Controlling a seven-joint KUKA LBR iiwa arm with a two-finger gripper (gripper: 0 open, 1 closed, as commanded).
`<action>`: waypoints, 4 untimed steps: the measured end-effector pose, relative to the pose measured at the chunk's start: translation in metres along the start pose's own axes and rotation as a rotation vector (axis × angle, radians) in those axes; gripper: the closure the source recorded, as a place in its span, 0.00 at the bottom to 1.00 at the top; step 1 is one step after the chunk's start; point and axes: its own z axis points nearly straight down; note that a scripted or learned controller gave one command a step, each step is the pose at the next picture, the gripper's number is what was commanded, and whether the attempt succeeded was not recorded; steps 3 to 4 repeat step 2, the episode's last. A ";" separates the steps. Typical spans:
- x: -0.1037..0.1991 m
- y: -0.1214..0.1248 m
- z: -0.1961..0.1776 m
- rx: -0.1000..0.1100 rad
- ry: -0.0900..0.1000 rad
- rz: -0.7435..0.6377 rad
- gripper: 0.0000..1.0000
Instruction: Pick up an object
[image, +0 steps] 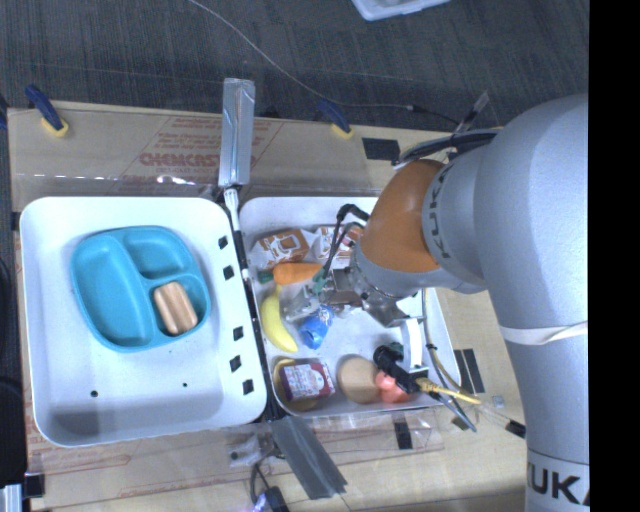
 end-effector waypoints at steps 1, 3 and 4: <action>-0.001 0.000 -0.010 0.001 -0.001 -0.004 1.00; 0.094 0.055 -0.104 -0.008 0.002 0.022 1.00; 0.094 0.055 -0.104 -0.008 0.002 0.022 1.00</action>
